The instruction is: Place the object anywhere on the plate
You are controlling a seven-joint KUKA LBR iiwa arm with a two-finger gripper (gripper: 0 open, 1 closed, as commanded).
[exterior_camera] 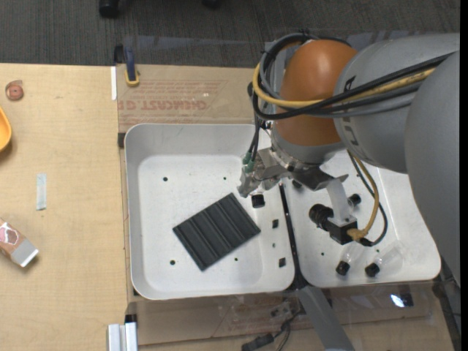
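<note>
Jaws: state cannot be told | gripper (256,190) over left bin (146,145), beside ridged dark plate (216,232) | advice: centre over plate before release.

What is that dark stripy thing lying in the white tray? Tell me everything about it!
The dark ribbed plate is a flat, dark grey rectangle with raised ridges running along its length. It looks like rubber or plastic. It lies flat on the floor of the left white bin, turned at a slant, in the lower middle. The gripper hovers by its upper right corner; whether it touches the plate cannot be told.
</note>
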